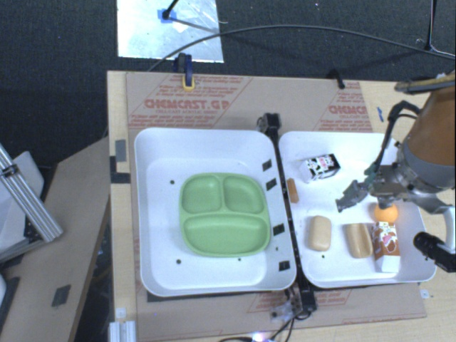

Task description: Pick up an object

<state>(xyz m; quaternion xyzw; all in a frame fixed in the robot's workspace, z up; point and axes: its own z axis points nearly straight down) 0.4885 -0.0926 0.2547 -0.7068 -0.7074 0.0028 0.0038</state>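
Observation:
In the right bin (342,144) lie several small things. A black-and-white milk carton (319,166) is near the back, and a small brown stick (292,190) lies by the left wall. Toward the front are a pale yellow bun (319,232), a tan bread piece (358,239) and a brown-and-white carton (386,246). An orange ball (385,213) sits just behind that carton. My gripper (350,195) hangs over the middle of this bin, left of the ball and behind the tan bread, with nothing seen in it.
The left bin (164,212) holds a green divided plate (224,214). Black clips line the wall between the two bins. The arm's orange band (434,130) looms over the right bin's right side. Cables run across the dark floor behind the bench.

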